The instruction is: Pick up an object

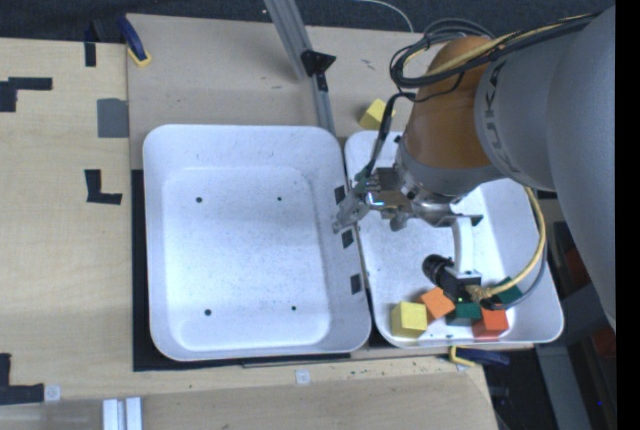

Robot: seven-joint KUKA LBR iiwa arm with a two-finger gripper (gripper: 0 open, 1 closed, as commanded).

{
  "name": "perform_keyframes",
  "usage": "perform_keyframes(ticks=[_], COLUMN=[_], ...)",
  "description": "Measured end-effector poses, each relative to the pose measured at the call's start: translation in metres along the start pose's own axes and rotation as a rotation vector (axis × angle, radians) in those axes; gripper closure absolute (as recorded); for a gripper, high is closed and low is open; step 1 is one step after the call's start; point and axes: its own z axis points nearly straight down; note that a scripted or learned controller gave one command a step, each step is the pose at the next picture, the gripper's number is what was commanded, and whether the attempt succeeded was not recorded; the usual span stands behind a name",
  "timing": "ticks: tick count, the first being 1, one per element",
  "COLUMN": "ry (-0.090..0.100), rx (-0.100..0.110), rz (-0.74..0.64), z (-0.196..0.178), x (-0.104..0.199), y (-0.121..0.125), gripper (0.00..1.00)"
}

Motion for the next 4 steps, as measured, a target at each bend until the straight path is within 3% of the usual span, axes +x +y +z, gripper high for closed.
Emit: perform_keyframes(ticks=[1, 2, 3, 4], ry=[0.001, 0.004, 0.001, 0.002], rx=[-0.007, 0.003, 0.000, -0.011], rz=[-0.006, -0.008, -0.003, -0.003], z=[-0.001, 0.000, 0.000, -0.130], x=[0.001, 0.046, 0.043, -0.005], y=[0.074, 0.004, -0.007, -0.042], gripper=[0.00, 0.00, 0.00, 0.00])
